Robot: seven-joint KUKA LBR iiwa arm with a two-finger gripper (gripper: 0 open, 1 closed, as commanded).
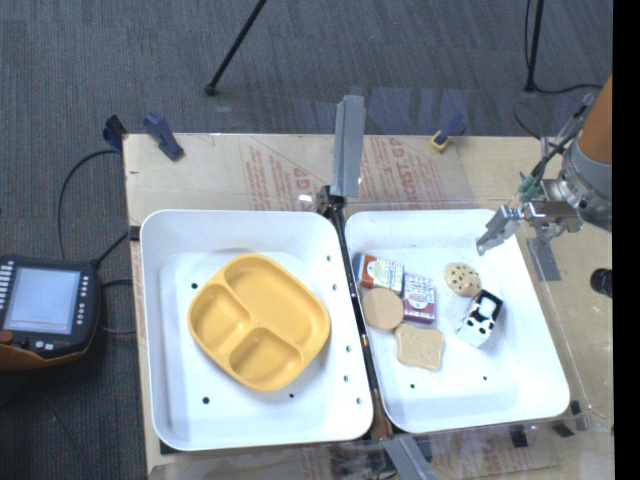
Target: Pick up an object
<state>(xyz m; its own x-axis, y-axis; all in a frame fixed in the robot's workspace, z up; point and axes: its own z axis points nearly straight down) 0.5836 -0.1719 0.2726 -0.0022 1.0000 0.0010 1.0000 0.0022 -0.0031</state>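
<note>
Objects, right bin (540, 368): cookie (461, 279), black-and-white toy (481, 318), toast (419, 347), packets touching. My gripper (520, 218) hangs at the rim; jaw state unclear. Risk: crowded neighbours block my grasp.

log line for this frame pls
stage: approach | gripper: over right bin upper right edge, holding nothing | cookie: nearest item | yellow tray: left bin

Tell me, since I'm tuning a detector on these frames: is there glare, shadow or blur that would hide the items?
Camera view: even, soft light, with the white bins bright but not blown out; the yellow tray and the toast slice cast only faint shadows; the small items are sharp enough, though print on the cartons is unreadable; the gripper looks slightly soft.
</note>
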